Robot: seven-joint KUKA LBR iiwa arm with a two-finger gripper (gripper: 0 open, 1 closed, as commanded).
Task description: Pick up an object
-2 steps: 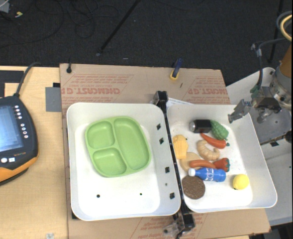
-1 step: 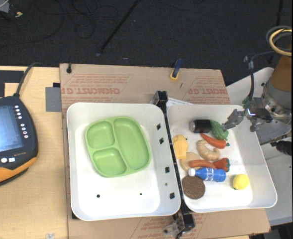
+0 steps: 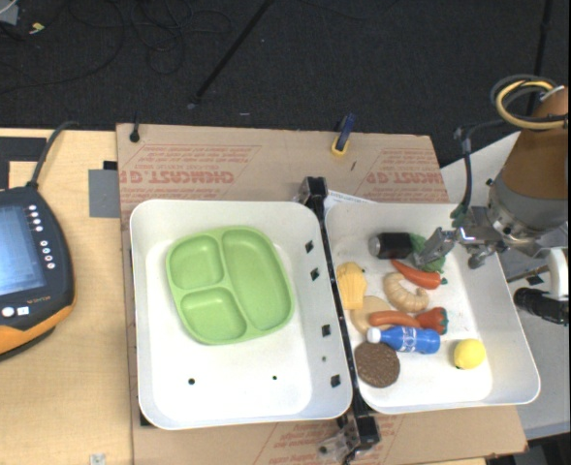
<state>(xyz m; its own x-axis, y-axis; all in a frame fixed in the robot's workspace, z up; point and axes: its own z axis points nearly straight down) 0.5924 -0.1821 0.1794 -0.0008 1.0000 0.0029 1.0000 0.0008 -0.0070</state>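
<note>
The right bin (image 3: 503, 376) holds a cluster of small items. Among them are a black cylinder (image 3: 393, 244), a green piece (image 3: 427, 254), an orange-red pepper (image 3: 418, 274), a tan curved piece (image 3: 404, 294), a yellow block (image 3: 351, 284), a red chili (image 3: 406, 319), a blue bottle (image 3: 409, 339), a brown disc (image 3: 376, 364) and a yellow lemon (image 3: 468, 354). My gripper (image 3: 447, 244) reaches in from the right, low over the bin's far right part. Its tip is right beside the green piece and the pepper. Nothing visibly hangs from it.
A green divided plate (image 3: 229, 285) lies in the left bin (image 3: 169, 376). A black divider (image 3: 329, 298) runs between the bins. A tablet-like pendant (image 3: 14, 269) sits on the bench at far left. The grey and orange arm (image 3: 532, 177) stands over the right bin's right edge.
</note>
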